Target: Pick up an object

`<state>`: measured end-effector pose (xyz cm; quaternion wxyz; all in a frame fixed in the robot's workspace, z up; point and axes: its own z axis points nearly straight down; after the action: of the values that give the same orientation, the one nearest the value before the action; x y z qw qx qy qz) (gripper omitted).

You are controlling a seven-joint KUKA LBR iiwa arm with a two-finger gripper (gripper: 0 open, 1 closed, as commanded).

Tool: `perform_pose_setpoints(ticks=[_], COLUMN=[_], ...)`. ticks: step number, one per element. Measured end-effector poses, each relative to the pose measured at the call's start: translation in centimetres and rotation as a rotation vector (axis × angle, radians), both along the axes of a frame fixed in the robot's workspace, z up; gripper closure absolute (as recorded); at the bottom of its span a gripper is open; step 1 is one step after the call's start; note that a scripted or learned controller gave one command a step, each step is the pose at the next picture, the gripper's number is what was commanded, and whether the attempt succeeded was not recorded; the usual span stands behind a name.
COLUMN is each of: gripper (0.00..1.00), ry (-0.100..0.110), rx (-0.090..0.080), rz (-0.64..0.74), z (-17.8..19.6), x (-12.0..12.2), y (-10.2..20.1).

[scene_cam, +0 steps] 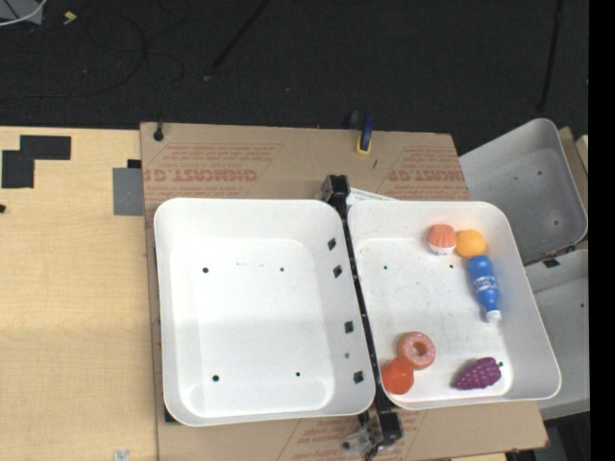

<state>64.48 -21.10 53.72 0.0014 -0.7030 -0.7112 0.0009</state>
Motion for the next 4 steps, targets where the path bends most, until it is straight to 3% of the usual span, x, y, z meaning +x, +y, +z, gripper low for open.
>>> perform_pose_setpoints(ticks=[4], gripper=[1.0], ry=[0.0], rx=[0.0], rz=[0.002], z=[0.0], x=[0.0], y=[0.01])
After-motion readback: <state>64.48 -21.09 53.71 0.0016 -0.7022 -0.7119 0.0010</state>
